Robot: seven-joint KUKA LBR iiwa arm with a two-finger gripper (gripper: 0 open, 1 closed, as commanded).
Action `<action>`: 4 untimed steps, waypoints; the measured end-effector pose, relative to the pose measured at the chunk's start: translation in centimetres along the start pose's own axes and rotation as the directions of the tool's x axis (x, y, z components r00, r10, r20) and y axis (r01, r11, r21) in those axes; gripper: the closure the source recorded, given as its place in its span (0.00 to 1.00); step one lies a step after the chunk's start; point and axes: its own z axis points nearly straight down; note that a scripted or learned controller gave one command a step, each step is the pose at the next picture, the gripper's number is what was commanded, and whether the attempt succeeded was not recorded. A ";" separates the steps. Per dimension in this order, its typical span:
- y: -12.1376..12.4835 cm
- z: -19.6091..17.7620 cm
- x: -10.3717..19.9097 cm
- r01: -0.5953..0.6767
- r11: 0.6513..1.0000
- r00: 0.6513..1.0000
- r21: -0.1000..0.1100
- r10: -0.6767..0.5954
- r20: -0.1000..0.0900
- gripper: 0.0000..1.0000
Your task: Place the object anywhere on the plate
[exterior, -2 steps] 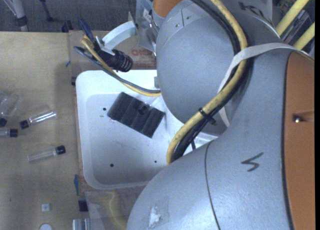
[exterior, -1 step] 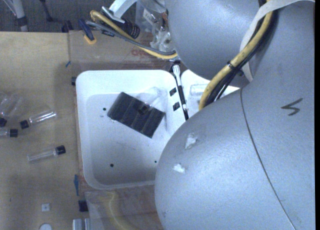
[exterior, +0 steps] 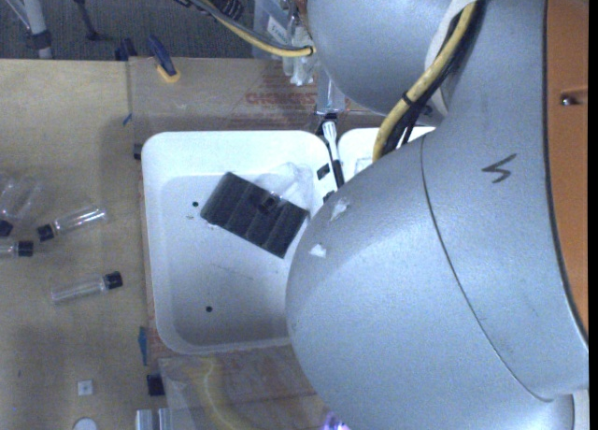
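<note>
Pale wooden bench [exterior: 65,120] is seen at left, with clear vials [exterior: 79,221] scattered on it. The right side is taken up by the grey arm [exterior: 439,279]. In the white bin [exterior: 154,232], a black ridged slab [exterior: 254,213] is laid askew near the far wall, touched by a clear plastic piece [exterior: 290,180]. Whether the gripper is spread or pressed together cannot be told.

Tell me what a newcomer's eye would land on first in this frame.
The grey arm comes first: it bulks over the right half of the view and hides most of the right bin. Next comes the dark ribbed rectangular object, lying tilted in the left bin near its back, beside something clear and crumpled. On the wooden bench at the left lie several small clear vials with black caps.
</note>
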 end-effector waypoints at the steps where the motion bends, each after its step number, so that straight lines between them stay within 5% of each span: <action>1: 0.1 0.0 0.0 -0.001 1.000 1.000 0.000 0.001 0.000 0.00; 2: 0.2 -1.0 0.0 -0.003 1.000 1.000 -0.001 0.003 -0.001 1.00; 3: 0.2 -1.0 0.0 -0.003 1.000 1.000 -0.001 0.003 -0.001 0.00; 4: 0.2 -1.9 0.1 -0.004 1.000 1.000 -0.002 0.004 -0.002 1.00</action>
